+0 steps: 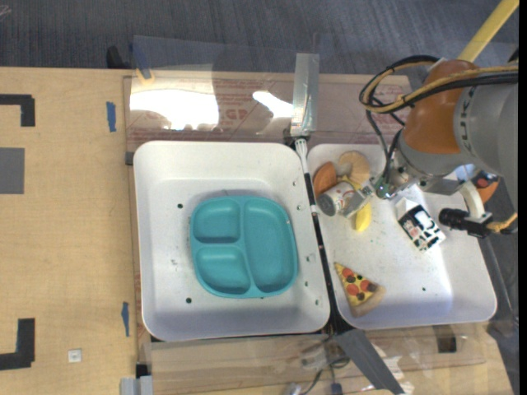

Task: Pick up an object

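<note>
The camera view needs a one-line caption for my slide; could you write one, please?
KUKA arm over the right bin of toy food; teal divided plate in the left bin.

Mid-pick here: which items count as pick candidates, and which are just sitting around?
Job:
- small metal can
- yellow banana-shaped toy
- toy pizza slice
- white box with black markings
- orange rounded toy
- gripper

Lying about:
- teal divided plate
- blue tape strips
</note>
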You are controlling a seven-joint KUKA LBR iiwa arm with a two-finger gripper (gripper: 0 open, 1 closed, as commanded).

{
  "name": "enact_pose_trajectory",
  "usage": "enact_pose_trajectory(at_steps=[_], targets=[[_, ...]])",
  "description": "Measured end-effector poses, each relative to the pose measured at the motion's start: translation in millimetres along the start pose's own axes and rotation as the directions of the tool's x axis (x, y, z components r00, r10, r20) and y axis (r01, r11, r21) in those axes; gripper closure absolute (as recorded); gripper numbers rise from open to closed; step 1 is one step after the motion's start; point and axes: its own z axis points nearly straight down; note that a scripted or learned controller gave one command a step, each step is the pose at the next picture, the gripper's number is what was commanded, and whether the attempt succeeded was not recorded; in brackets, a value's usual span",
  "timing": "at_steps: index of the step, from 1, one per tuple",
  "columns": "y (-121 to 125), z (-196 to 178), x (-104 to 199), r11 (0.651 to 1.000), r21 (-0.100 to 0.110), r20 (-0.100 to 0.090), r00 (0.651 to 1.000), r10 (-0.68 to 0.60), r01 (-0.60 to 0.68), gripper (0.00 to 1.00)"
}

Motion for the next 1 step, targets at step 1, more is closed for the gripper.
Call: enact_pose_trajectory(at_steps=[1], targets=[[2.3,-11.3,-0.7,1.0,-0.005,0.005,1.0,-0.002,0.002,1.0]])
